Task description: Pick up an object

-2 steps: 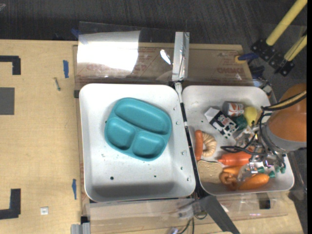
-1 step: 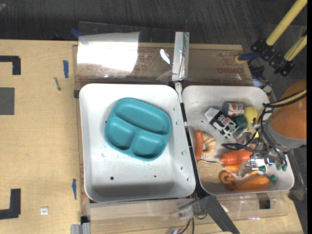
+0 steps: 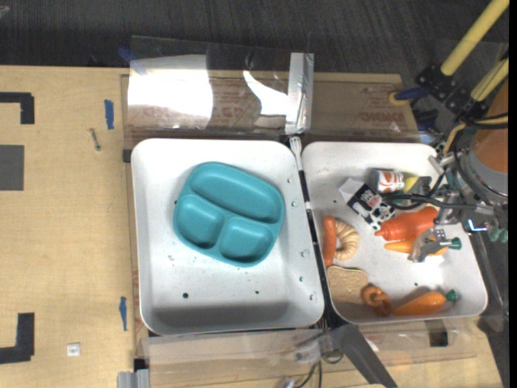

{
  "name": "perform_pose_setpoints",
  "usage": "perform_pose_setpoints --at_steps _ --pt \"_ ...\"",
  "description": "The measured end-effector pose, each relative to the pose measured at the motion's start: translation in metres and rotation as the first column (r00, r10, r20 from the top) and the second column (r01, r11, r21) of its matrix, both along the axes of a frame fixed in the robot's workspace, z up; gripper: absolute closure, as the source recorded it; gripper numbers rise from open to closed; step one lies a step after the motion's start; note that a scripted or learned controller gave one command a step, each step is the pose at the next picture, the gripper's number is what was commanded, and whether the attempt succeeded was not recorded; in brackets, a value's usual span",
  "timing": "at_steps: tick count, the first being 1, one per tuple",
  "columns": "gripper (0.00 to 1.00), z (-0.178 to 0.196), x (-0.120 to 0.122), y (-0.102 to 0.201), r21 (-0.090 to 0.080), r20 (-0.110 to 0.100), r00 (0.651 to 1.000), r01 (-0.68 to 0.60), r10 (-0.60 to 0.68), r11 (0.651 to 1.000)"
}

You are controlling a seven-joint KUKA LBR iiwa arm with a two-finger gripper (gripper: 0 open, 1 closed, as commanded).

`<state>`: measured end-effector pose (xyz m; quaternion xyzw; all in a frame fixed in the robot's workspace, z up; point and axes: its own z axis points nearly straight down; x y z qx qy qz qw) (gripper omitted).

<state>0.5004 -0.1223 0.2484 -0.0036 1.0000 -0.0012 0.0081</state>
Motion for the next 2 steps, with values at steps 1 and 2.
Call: perform_pose_setpoints --at_steps 1,2 --pt "1.00 -0.014 0.027 0.042 0.004 -0.009 1.000 -0.029 0.029 1.000" --pt "1.00 -0.132 0.008 0.025 0.005 -0.019 0.987 -0.160 0.160 0.987"
